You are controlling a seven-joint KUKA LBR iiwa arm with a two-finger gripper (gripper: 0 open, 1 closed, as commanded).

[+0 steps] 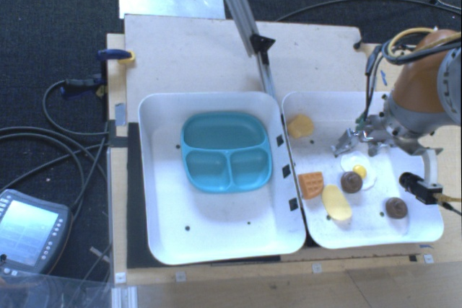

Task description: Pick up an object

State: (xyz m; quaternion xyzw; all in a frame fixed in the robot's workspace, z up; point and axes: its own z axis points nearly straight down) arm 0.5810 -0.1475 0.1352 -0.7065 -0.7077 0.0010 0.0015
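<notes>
The right bin (433, 227) holds several small objects. A yellow-orange lump (300, 126) lies near its back left. An orange block (311, 185) and a pale yellow oval piece (336, 203) sit by the left wall. A brown ball (351, 182) rests on a white fried-egg shape (363, 171), and a second brown round piece (395, 208) lies toward the front right. My gripper (359, 138) hangs low over the bin's middle, just behind the fried-egg shape, with nothing visibly held.
The left bin (162, 227) contains a blue divided plate (226, 151). A slanted metal pole (238, 0) crosses above the divider between the bins. Cables, a clamp (115, 55) and a handheld pendant (29, 231) lie left of the bench.
</notes>
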